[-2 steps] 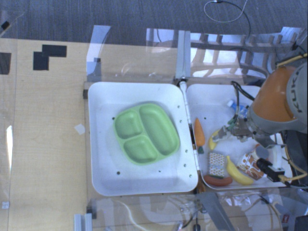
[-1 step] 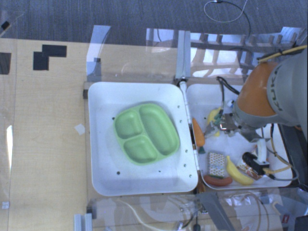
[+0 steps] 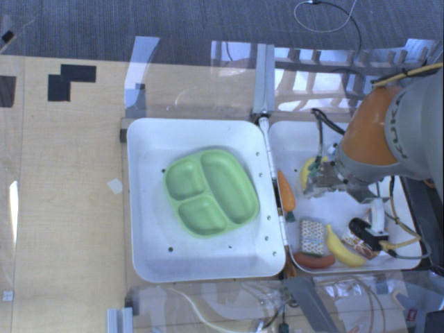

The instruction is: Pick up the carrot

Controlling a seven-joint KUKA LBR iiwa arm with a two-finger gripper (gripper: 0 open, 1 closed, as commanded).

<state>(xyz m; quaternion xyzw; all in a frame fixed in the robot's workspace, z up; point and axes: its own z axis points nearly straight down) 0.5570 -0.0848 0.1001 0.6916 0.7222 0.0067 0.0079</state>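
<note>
The carrot point(image 3: 285, 193) is orange with a green tip and lies along the left wall of the right bin point(image 3: 291, 134). My gripper point(image 3: 320, 181) hangs over the middle of that bin, a short way right of the carrot and apart from it. The grey arm with its orange band point(image 3: 371, 134) comes in from the right and covers the wrist. Something yellow point(image 3: 306, 171) shows just at the gripper's left side.
The left bin point(image 3: 149, 151) holds a green divided plate point(image 3: 210, 191). Along the right bin's front lie a patterned packet point(image 3: 311, 234), a red sausage point(image 3: 313, 260), a banana point(image 3: 343, 248) and a dark wrapped item point(image 3: 362, 233). A metal divider point(image 3: 263, 82) separates the bins.
</note>
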